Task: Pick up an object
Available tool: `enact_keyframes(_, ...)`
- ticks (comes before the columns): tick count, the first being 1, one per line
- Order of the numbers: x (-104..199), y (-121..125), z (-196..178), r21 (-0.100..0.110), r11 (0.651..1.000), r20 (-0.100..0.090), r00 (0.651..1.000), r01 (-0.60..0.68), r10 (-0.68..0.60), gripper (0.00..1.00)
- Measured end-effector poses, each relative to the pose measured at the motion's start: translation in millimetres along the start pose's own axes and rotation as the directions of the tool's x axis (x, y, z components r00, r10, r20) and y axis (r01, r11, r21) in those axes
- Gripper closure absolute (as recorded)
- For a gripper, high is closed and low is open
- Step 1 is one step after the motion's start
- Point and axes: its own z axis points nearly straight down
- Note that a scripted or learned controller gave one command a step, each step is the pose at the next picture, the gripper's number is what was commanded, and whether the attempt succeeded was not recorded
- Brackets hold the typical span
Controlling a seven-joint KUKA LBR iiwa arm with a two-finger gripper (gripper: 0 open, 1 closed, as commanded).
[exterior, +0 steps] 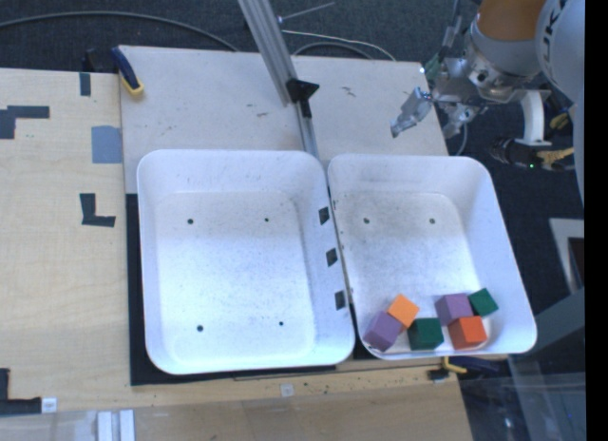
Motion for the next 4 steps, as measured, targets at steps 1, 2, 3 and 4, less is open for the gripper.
enact_keyframes(1,18,-31,108,0.009,1.0,-0.002,1.0,-0.002,0.002,0.0)
enact_keyframes(2,18,-28,93,-0.001,1.0,-0.002,1.0,0.0,0.0,1.0)
enact_keyframes(3,-4,-20,10,-0.01,1.0,0.001,1.0,-0.002,0.002,1.0)
enact_keyframes(4,-67,-60,9,0.0,1.0,0.001,1.0,-0.008,0.008,1.0)
